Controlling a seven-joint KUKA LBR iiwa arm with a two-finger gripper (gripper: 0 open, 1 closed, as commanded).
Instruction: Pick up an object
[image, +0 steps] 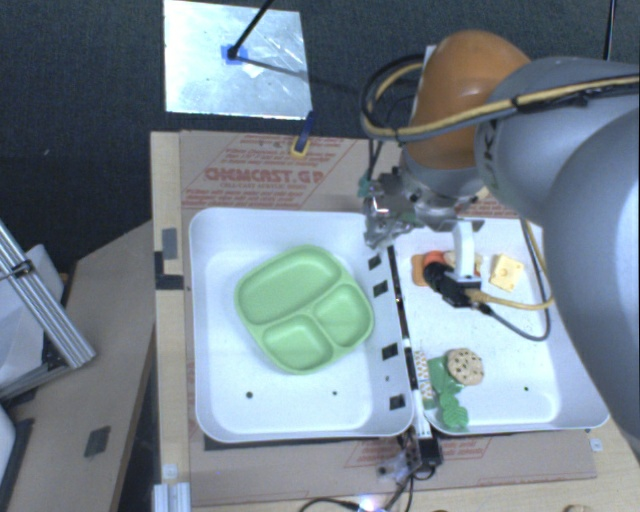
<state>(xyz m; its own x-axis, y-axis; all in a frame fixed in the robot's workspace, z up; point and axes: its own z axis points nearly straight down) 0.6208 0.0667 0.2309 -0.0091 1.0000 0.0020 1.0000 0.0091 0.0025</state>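
My gripper (379, 228) hangs over the far end of the divider between the two white bins, under the orange band of the wrist. In the right bin (530, 400) lie a yellow cheese-like wedge (507, 272), a small orange piece (430, 268), a round cookie (464, 366) and a green toy (452, 412) near the front. Nothing shows between the fingers. The orange piece lies just right of the gripper; the cookie and the green toy sit well nearer the front.
A green divided plate (305, 310) takes up the middle of the left bin (215, 380). The big grey arm covers the right bin's far right part. A foil sheet (237, 60) lies beyond the bins.
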